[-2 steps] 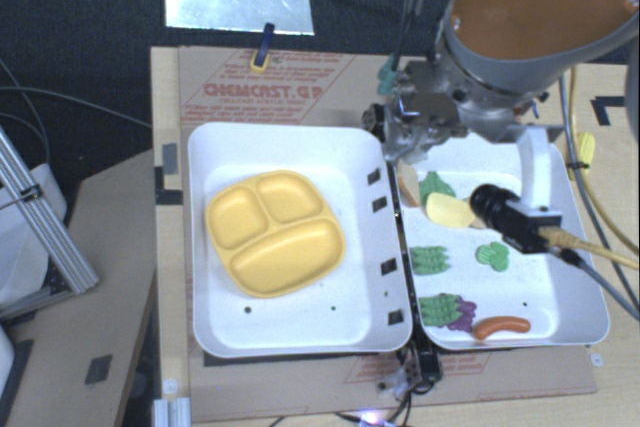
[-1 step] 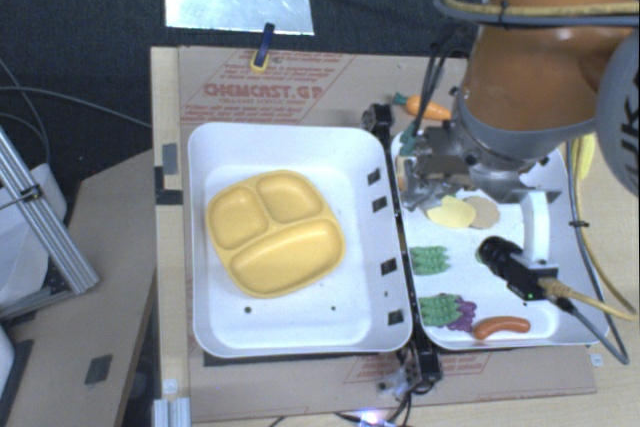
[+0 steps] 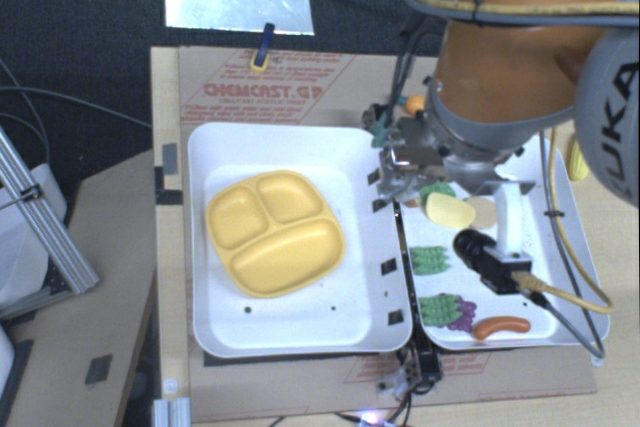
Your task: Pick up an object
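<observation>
Approach seems the step in hand: the tool hangs low in the bin of toy food, just beside a yellow toy piece. We cannot tell its opening, hidden under the wrist. Next we need a short, centred descent onto that piece.

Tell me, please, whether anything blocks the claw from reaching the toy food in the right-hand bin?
Nothing visible does. The claw hangs near the wall between the bins, beside the yellow piece; the green pod, grapes and sausage lie uncovered in the right-hand bin.
</observation>
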